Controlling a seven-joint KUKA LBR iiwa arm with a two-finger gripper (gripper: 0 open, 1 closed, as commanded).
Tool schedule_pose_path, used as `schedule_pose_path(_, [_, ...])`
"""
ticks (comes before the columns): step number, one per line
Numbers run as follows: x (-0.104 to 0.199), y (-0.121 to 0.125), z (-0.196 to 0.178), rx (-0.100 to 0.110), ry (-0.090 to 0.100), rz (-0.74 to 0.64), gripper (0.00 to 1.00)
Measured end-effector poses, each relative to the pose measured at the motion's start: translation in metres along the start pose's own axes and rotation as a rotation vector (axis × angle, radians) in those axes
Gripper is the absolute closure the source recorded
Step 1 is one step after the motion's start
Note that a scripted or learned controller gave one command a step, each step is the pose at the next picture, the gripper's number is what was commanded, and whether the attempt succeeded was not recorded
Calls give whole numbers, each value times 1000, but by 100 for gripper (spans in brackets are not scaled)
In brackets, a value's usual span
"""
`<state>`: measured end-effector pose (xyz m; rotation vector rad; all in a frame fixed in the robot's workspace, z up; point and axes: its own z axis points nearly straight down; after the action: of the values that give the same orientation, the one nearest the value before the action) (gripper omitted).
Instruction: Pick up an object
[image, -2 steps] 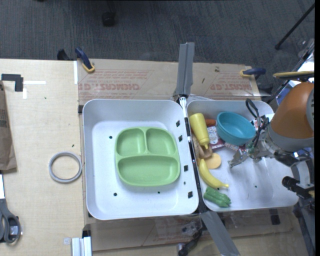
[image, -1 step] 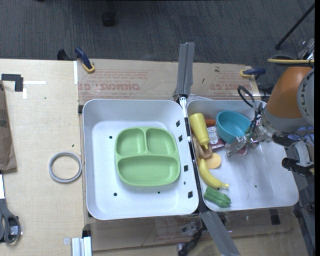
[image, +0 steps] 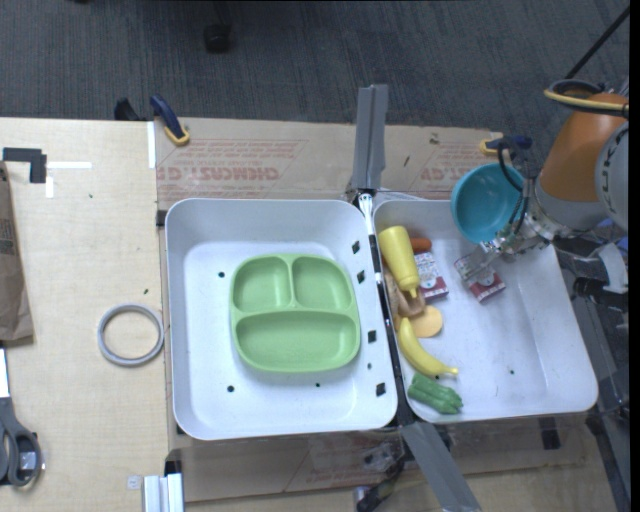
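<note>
Teal plastic bowl (image: 486, 203), upper right of the frame, lifted above the back of the right bin (image: 520, 385) and tilted so its hollow faces the camera. The gripper (image: 510, 238) is at its lower right rim, just beside or touching it; whether a finger is hooked over the rim cannot be told, nor whether the fingers are spread or closed. Judged light, rigid and smooth; a thin rim is the natural place to pinch, one finger inside and one outside, though a glossy wall may slip or swing.

Other stock, right bin, along its left wall:
- Yellow bottle (image: 398, 256), upright-lying, rounded and probably slick; take across the body.
- Small red-and-white packet (image: 431, 279) just beside it; flat, light, hard to get under.
- Second red-and-white packet (image: 481, 280), mid-bin, below the gripper; same handling.
- Orange disc-shaped piece (image: 427, 322), low and flat.
- Toy banana (image: 422, 352), curved, likely hollow plastic; grip at mid-length.
- Green vegetable toy (image: 436, 396), near the lower edge; chunky, an easy pinch.

Left bin (image: 190, 330): green divided plate (image: 295, 313), wide and shallow; only its rim offers a hold.
</note>
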<state>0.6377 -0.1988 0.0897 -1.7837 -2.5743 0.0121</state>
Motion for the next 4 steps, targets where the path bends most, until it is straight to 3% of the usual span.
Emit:
schedule_pose_path(1, [-7,6,4,27,6,-288,0])
schedule_pose_path(2, [10,-36,-2,-13,-5,-84,0])
schedule_pose_path(3, [-21,0,-2,1,11,32,0])
schedule_pose_path(4, [11,9,-2,-6,-5,-366,0])
